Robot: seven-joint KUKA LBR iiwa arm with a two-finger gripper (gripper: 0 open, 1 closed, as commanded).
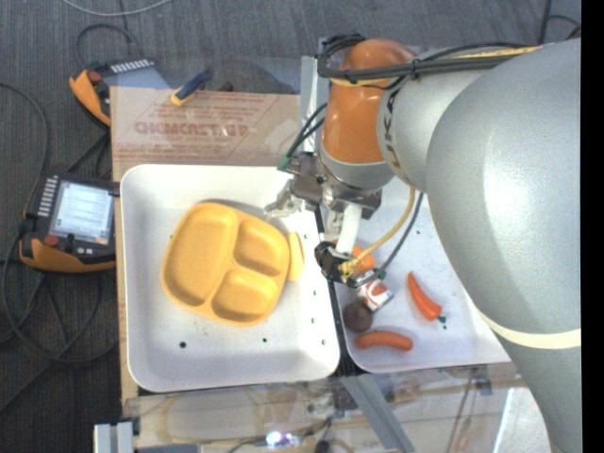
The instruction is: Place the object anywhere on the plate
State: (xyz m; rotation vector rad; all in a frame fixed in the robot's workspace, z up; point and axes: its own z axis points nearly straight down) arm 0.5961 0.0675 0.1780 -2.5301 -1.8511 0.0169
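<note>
Bare floor of the shallow white left bin (pixel 151 347) rings the yellow three-compartment plastic plate (pixel 226 262) while the gripper (pixel 296 196) hangs over its right rim, where you cannot tell its spread.

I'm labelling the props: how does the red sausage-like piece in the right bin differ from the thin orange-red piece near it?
The sausage is thicker, blunt-ended and a duller red; the pepper-like piece is slimmer, tapering and brighter orange-red. The sausage lies almost level across the view, the pepper-like piece on a slant. Both lie flat in the right bin.
</note>
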